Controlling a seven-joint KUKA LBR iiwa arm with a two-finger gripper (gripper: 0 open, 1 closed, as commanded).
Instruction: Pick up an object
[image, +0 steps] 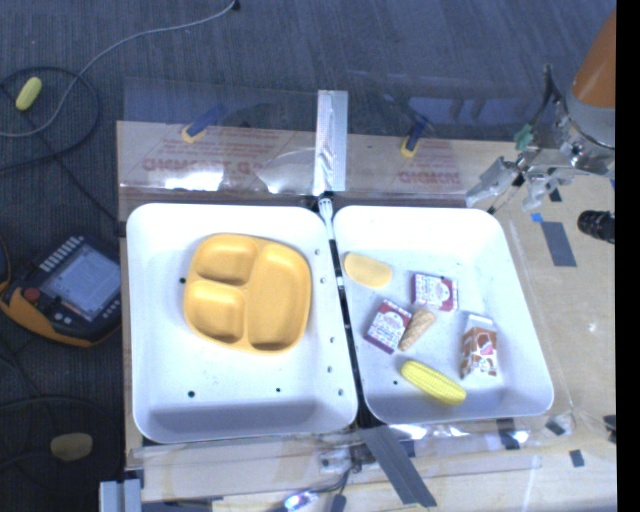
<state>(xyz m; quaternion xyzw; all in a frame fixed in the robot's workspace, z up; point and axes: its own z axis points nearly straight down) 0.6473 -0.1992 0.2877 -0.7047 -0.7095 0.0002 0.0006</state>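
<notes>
My gripper (512, 188) hangs open above the far right corner of the right bin (520, 260), outside its rim, with nothing between its fingers. In that bin lie a yellow oval piece (367, 269), a small red and white packet (433, 291), a second red packet (387, 326), a tan cone-shaped piece (417, 327), a red and white carton (479, 350) and a yellow corn cob (433, 381). All of them lie well below and left of the gripper. The left bin (160, 380) holds a yellow divided plate (247, 290).
A grey divider strip (331, 140) stands behind the seam between the bins. A clear panel with yellow and blue clips runs along the back. A handheld pendant (70, 290) lies on the floor to the left.
</notes>
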